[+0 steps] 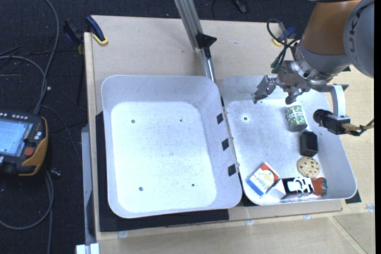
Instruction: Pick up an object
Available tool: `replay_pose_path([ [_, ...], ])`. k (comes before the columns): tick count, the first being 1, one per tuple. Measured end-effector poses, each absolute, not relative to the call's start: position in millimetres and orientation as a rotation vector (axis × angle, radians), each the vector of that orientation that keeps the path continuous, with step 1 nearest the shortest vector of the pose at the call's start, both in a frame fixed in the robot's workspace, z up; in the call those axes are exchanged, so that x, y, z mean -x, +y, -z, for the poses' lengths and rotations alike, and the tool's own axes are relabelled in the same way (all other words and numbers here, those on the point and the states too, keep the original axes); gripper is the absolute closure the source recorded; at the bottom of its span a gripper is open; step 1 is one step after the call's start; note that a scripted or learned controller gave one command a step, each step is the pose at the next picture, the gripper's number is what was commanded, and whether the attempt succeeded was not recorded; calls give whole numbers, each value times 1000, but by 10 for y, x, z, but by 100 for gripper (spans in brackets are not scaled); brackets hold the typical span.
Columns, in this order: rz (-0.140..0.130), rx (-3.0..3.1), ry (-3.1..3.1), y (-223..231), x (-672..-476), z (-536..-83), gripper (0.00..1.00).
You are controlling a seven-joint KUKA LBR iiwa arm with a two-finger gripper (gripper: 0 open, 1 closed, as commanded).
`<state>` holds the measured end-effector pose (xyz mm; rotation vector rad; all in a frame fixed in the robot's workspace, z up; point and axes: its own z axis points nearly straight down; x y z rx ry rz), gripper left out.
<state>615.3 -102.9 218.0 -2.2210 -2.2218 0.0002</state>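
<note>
My gripper (277,93) hangs over the far part of the right bin (256,128), open, with nothing between its fingers. Just right of and below it lies a small green can (294,117). Further toward the front sit a black block (308,143) and a round speckled disc (308,166). Along the bin's front edge lie a white, orange and blue box (263,179), a black-and-white item (296,186) and a red piece (321,186).
The left bin (161,146) lies beside the right one, joined by black clips (226,143). A slanted aluminium bar (187,6) rises behind the bins. A handheld controller (21,143) sits off the bench at the left.
</note>
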Motion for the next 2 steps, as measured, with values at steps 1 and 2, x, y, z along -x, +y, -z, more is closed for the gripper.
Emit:
replay_pose_path([
  [1, -5, 2219, -2219, -1065, -6070, -888, 0],
  [2, 0, 2226, -2220, -1626, -6489, -885, 0],
])
